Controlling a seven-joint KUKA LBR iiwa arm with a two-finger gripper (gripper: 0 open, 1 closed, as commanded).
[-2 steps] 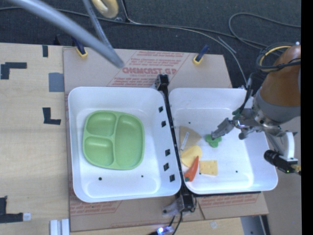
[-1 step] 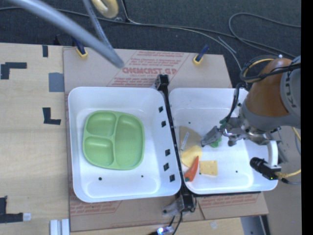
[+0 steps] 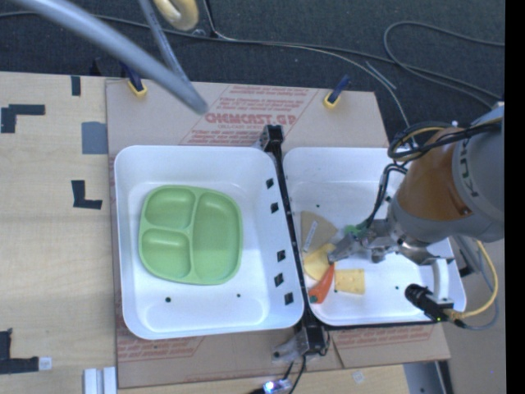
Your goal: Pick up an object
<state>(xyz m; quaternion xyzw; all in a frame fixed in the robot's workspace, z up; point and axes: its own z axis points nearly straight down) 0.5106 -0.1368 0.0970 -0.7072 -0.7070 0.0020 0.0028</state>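
Several small objects lie at the left end of the right bin (image 3: 344, 175): a pale yellow rounded piece (image 3: 316, 262), a yellow square block (image 3: 351, 281), an orange carrot-shaped piece (image 3: 322, 284) and a flat tan wedge (image 3: 312, 224). My gripper (image 3: 343, 251) is low inside this bin, pointing left. Its tip is right at the yellow rounded piece and just above the square block. The grey arm with its orange band (image 3: 435, 191) reaches in from the right over the bin's right half.
The left bin (image 3: 131, 171) holds a green divided plate (image 3: 191, 234). A black divider (image 3: 283, 220) runs between the bins. A black cable with a yellow wire (image 3: 431, 302) hangs at the right bin's lower right corner. Grey tubes (image 3: 123, 43) cross the upper left.
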